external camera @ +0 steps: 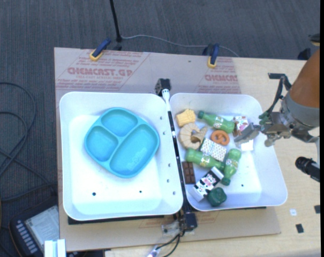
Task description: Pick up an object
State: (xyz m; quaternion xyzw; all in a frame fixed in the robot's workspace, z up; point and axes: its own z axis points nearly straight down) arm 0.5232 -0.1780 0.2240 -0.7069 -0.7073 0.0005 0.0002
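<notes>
Item: pick attempt, right bin.

Tool: sat low over the right bin's far-right side; whether wide or narrow couldn't be told, blurred. Nothing seen betw. its tips.

Nearest tool, just to its left: small red-and-white packet and orange pretzel-like piece.

Next out: green bottle lying flat, checkered pouch, second green bottle below.

Further: beige ring, yellow corn piece, chocolate bar, cow-print carton, dark green lump.

Farthest: left bin w/ blue divided plate.

Judgement: the packet looked the handiest target, closest and part-clear of neighbours. Best to centre above it, align w/ its short side, descend straight; the crowded pile beside it risked a glancing, failed close.
</notes>
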